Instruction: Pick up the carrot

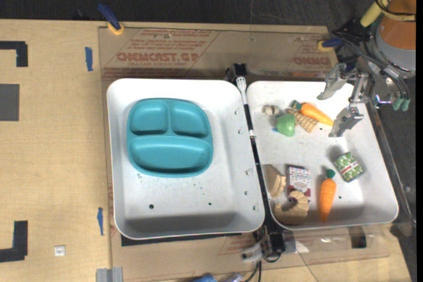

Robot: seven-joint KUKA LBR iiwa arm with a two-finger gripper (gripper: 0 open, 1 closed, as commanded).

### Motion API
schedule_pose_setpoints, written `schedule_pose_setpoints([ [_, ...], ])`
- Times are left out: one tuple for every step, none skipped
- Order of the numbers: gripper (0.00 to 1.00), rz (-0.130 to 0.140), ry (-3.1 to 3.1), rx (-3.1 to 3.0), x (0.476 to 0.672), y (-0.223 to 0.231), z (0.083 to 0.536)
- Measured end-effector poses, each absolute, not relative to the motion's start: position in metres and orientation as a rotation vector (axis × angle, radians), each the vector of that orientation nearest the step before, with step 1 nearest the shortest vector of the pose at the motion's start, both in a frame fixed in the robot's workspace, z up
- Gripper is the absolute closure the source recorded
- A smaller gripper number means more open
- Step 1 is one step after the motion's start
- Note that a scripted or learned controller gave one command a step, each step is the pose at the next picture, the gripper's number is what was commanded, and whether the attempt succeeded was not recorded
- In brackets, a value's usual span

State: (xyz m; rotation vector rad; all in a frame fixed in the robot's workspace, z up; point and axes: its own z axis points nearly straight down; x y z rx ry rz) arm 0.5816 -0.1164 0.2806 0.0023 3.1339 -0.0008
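hanging over the upper right corner of the shallow white right-hand bin [386, 205]: the metal two-finger tool [339, 105] on the grey arm with the orange band [400, 16], reaching in from the right. fingers [348, 119] standing apart, spread wide, nothing sitting between them and nothing touching them. one fingertip pointing down near the bin's right side, the other [328, 88] hovering higher, toward the bin's back rim.

lying in the lower right part of that same bin: the orange tapered toy carrot with a green top [326, 195], green end pointing toward the back, tip toward the front rim, well apart from the tool. sitting just beside it, up and to the right: a small green patterned packet [348, 166]. resting to its left: a small white and pink printed box [299, 179], with tan and brown pieces [285, 198] crowding around it near the bin's left wall.

lying nearer the tool, in the upper middle of the bin: a second orange wedge-shaped toy with a green end [312, 111], touching a ridged tan piece [305, 121] and a round green toy [286, 125].

resting in the shallow white left-hand bin [125, 208] on the tan counter [53, 142]: a teal three-compartment plastic tray [170, 136].
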Motion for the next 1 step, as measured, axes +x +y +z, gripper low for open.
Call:
schedule_pose_setpoints([
  [0.00,0.003,3.145,0.091,0.5793,-0.1683,0.1112],
])
